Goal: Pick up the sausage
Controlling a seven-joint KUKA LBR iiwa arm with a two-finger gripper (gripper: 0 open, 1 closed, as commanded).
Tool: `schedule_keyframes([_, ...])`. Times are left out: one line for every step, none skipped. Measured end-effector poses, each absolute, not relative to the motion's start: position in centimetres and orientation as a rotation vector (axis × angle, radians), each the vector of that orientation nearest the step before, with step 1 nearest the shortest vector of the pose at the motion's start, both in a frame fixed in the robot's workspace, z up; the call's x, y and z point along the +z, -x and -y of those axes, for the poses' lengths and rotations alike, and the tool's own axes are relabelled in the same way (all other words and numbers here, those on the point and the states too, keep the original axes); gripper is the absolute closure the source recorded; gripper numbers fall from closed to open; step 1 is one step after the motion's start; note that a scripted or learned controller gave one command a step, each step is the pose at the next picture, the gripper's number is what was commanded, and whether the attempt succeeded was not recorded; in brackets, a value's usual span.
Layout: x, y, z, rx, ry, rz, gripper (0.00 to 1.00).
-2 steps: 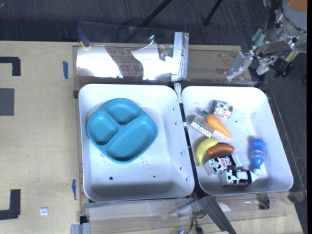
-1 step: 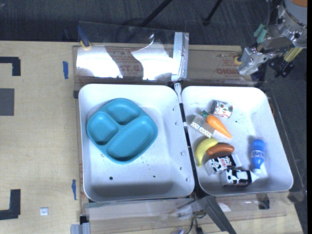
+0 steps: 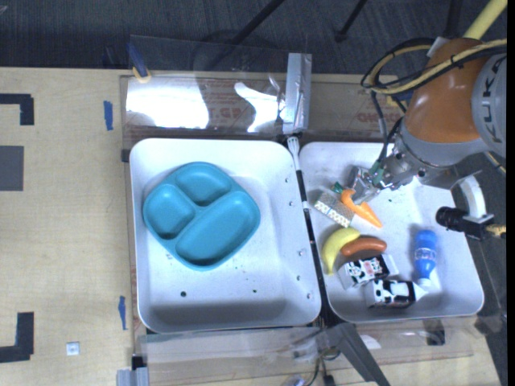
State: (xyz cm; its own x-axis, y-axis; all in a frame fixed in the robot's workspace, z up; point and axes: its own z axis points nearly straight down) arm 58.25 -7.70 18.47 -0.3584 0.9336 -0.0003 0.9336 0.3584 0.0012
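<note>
One pincer (image 3: 368, 182) (grip unclear) hovers near the carrot (image 3: 360, 208), above the sausage (image 3: 363, 246).

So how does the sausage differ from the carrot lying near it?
The sausage is reddish brown, while the carrot is bright orange. The sausage is rounded at both ends, whereas the carrot tapers to a point. The sausage rests against the banana, away from the gripper; the carrot lies right beneath the gripper. Both are small toy foods in the right bin.
</note>
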Motion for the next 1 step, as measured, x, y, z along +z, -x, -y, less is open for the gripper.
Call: schedule_keyframes([10.7,-56.05,9.82,0.002,-1.539,-2.739,1.0])
